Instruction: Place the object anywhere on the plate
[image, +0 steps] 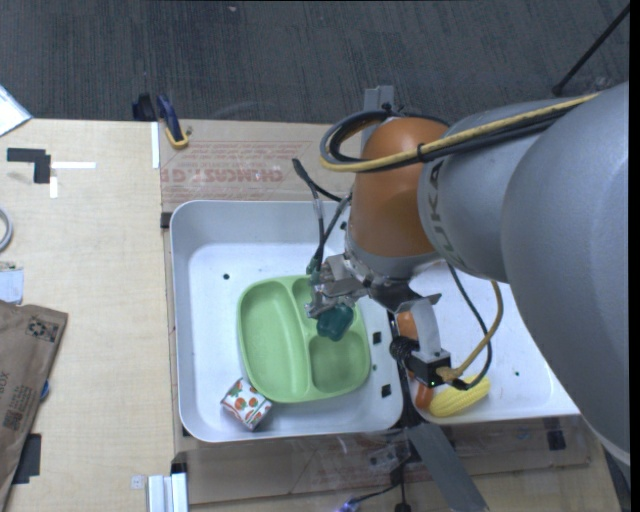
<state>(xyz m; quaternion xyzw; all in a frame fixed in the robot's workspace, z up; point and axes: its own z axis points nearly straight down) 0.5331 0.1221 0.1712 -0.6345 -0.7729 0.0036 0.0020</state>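
- Hovering mid-frame, gripper (330, 300) clamped on a teal object (336, 320) above the green plate (270, 345).
- Risk: released near the divider, it may roll toward the bin (200, 300).

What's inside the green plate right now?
A dark teal object sits at the claw, over the green plate near its divider. The big left compartment looks bare. The arm covers the plate's upper right corner, so that part is unknown.
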